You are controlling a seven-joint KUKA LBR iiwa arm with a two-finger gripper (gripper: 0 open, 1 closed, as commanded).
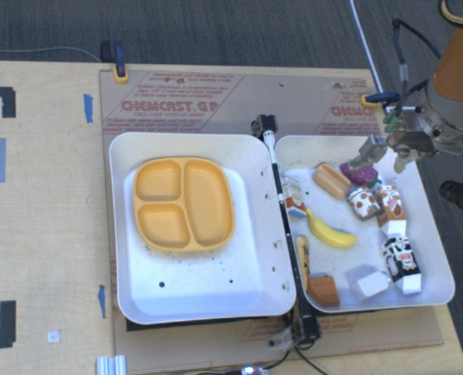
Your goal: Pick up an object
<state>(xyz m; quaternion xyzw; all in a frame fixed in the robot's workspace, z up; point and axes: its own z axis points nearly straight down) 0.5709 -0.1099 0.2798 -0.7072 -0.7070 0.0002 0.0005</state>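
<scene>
Overhead, bench, two white bins, gripper

The clear protective sheet lying on the desk under the two bins carries red printed lettering, and behind the left bin the brand name reads "CHEMCAST GP", with lines of smaller red print above and below it too fine to make out. A second, partly cut-off patch of the same red print shows on the sheet behind the right bin, and its letters are too blurred to read with certainty.
</scene>
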